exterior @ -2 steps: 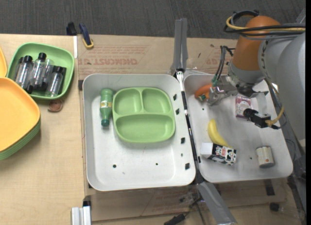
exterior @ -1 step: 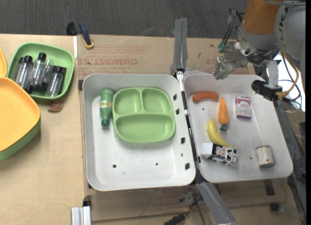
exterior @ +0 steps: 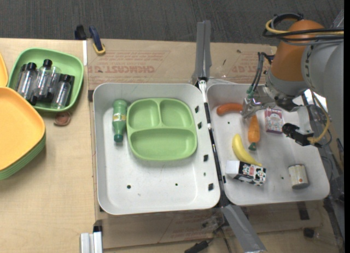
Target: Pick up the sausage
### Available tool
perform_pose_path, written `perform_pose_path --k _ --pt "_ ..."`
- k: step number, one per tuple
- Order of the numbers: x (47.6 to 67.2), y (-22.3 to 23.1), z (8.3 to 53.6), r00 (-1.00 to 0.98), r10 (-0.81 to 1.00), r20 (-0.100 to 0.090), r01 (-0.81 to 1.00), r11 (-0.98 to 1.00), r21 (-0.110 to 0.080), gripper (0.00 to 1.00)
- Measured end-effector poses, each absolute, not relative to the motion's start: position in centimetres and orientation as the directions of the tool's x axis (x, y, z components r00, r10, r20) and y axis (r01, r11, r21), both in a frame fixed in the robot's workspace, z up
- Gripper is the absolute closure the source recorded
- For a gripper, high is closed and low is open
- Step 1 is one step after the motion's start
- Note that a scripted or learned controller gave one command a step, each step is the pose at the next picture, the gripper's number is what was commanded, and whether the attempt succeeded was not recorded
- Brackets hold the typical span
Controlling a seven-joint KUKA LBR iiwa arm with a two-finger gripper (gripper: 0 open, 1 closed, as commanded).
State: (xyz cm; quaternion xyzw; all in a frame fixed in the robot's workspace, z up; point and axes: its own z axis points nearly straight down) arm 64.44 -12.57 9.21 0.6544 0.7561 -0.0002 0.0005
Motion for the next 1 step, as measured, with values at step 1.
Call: perform_pose_path --k 1 --pt "59.24 -8.35 19.09 -0.122 0.993 0.0 0.993 0.122 -0.002 1.0"
